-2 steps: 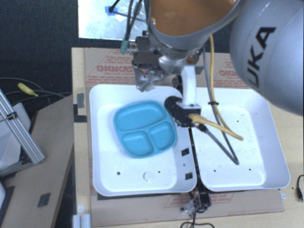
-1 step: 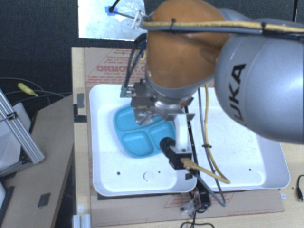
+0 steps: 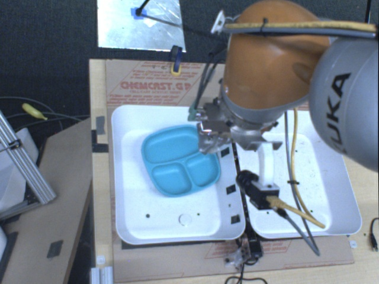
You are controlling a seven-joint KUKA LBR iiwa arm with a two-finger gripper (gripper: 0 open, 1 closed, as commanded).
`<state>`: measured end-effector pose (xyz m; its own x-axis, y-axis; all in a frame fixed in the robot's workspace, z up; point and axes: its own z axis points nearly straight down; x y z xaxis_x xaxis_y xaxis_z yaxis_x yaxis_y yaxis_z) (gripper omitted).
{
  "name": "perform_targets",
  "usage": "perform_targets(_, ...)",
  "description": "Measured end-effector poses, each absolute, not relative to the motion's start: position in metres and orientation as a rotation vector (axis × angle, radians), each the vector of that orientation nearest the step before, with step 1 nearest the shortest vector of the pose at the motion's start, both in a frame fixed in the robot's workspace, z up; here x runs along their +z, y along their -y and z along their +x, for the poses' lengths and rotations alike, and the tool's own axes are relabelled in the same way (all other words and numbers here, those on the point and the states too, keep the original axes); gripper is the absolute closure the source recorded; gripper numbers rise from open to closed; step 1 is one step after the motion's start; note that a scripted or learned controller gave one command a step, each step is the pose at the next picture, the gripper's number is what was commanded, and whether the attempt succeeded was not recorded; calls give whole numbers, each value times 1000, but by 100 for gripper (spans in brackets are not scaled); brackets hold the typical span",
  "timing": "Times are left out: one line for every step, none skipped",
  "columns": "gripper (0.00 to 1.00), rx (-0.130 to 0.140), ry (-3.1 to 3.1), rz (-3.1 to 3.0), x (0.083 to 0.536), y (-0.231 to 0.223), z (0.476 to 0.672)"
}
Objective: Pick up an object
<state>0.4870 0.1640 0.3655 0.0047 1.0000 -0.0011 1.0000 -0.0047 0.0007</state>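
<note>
Just pincer (image 3: 208, 142) at plate (image 3: 177, 167) edge.

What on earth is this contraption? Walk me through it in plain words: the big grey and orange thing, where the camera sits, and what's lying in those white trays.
The big grey and orange shape is a robot arm, reaching in from the right. The camera is fixed above the bench and looks down at a slant. At the arm's lower end is its gripper, the part meant to grasp things; it hangs over the right edge of a blue divided plate. That plate has three compartments and lies in the left white bin. Beside it is the right white bin, partly hidden by the arm and its cables. Nothing can be seen held in the gripper, so the plate appears to lie in its bin, not lifted.
</note>
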Motion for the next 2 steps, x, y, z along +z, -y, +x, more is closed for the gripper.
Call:
perform_targets(100, 16, -2214, 2220, 447, -126, 488)
perform_targets(100, 5, -2215, 2223, 448, -81, 487)
